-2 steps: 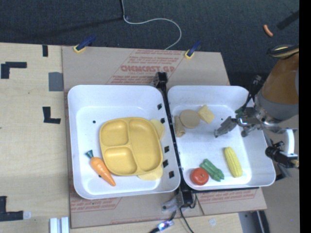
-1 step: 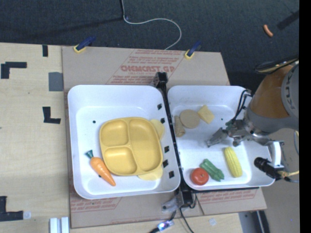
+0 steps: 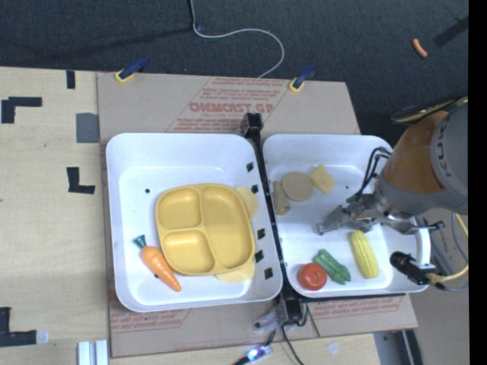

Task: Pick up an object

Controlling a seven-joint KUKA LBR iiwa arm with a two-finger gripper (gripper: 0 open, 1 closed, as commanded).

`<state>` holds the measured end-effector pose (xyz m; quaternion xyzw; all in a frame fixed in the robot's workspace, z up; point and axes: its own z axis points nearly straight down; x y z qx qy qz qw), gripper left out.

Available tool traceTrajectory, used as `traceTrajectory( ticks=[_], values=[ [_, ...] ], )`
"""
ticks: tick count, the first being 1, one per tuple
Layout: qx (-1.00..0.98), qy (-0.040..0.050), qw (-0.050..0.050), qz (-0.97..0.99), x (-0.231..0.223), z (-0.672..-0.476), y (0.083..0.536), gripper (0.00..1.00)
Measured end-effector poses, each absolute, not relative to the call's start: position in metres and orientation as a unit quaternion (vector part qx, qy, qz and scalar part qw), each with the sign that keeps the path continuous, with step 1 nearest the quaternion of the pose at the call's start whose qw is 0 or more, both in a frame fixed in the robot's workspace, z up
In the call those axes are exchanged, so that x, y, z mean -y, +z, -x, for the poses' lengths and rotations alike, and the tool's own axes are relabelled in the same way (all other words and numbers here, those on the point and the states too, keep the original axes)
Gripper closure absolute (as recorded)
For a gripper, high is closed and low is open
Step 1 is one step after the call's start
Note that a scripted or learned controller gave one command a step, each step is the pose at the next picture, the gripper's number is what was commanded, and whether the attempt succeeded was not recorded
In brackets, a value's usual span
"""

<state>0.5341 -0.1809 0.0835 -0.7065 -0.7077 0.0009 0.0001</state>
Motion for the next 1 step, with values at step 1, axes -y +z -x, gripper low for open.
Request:
traceTrajectory(
  ticks=[1],
  values=[
    [0.707, 0.0008, -0.001, 0.707, 0.1815, -0.5343, 0.0952, 1.00]
  ],
)
